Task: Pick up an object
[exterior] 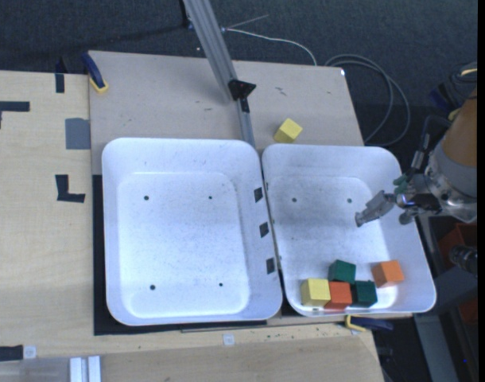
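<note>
Arm poised over the right bin; no object held.

The gripper (376, 208) hangs over the right bin (322, 161), toward its right side, reaching in from the right edge. Whether the jaws are open or closed cannot be told at this size; nothing shows between them. The blocks lie clustered at the bin's near right corner: a yellow block (314, 291), a red block (339, 294), two green blocks (343, 271) (364, 293) and an orange block (387, 273) set slightly apart to the right. They sit packed against the near wall, which likely leaves little room for a grasp. A second yellow cube (289, 130) rests on the desk (163, 94) beyond the bins. The left bin (115, 213) adjoins the right one.
</note>
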Motion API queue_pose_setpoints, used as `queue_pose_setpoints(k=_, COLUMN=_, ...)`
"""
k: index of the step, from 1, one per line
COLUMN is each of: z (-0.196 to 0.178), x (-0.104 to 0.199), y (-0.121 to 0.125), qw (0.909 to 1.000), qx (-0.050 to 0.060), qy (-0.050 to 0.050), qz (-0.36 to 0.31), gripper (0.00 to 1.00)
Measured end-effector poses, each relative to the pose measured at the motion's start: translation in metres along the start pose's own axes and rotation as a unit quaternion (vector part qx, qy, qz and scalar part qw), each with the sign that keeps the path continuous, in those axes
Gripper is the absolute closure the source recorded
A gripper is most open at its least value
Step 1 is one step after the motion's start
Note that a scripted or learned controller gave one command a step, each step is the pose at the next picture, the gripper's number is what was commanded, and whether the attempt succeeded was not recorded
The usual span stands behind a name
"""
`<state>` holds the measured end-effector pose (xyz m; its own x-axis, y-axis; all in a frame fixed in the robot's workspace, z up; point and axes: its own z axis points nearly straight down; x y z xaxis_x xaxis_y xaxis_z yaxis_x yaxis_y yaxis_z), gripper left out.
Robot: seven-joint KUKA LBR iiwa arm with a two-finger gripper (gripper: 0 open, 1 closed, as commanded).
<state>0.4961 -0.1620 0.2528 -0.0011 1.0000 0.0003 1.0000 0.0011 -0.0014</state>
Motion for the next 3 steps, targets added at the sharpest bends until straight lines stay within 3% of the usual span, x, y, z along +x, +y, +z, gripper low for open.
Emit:
queue_pose_setpoints(k=1, z=0.129, x=0.019, y=0.066, qw=1.0, qx=0.003, qy=0.001, qz=-0.001, gripper=0.0)
queue_pose_setpoints(k=2, z=0.021, x=0.055, y=0.103, qw=1.0, qx=-0.005, qy=-0.001, qz=-0.002, gripper=0.0)
queue_pose_setpoints(k=3, z=0.079, x=0.06, y=-0.003, qw=1.0, qx=0.005, qy=0.001, qz=0.002, gripper=0.0)
